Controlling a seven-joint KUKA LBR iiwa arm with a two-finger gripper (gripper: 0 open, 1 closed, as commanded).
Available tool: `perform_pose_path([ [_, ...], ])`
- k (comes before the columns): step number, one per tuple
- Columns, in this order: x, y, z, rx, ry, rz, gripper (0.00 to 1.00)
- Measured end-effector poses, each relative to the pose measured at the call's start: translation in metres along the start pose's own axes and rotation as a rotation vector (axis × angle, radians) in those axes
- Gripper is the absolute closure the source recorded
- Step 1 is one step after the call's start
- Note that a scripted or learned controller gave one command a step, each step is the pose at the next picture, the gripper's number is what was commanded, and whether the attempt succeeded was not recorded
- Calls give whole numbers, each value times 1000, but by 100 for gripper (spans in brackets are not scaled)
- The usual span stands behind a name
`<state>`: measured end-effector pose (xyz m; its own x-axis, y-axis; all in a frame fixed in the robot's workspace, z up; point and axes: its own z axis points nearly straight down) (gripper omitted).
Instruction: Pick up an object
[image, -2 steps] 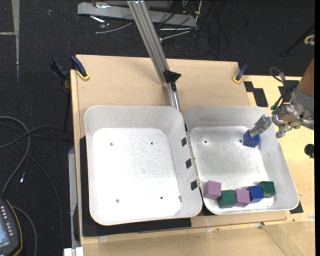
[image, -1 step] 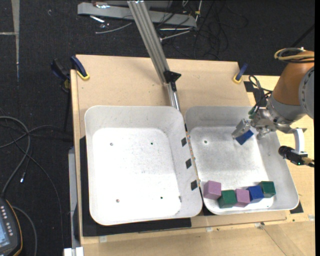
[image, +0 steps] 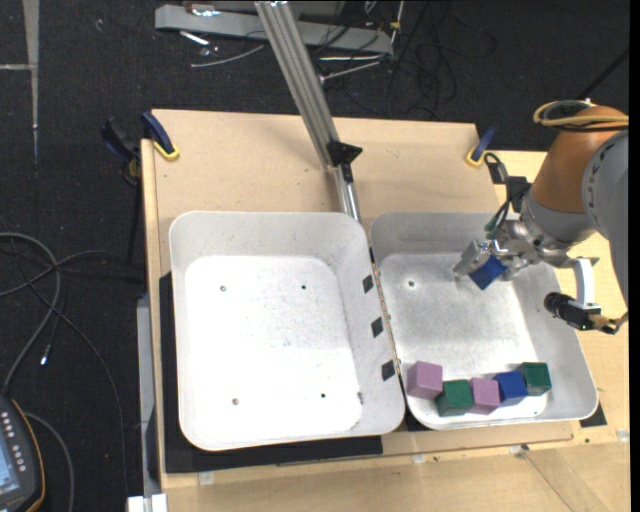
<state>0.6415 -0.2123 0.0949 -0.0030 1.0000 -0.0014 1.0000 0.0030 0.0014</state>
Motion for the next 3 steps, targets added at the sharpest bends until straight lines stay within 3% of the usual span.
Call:
perform_pose_path([
  [1, 0, 0, -11, -1, -2, -2, 100],
  [2, 79, -66, -6, -11, -3, -3, 100],
  [3, 147, -30, -105, -8, 2, -5, 100],
])
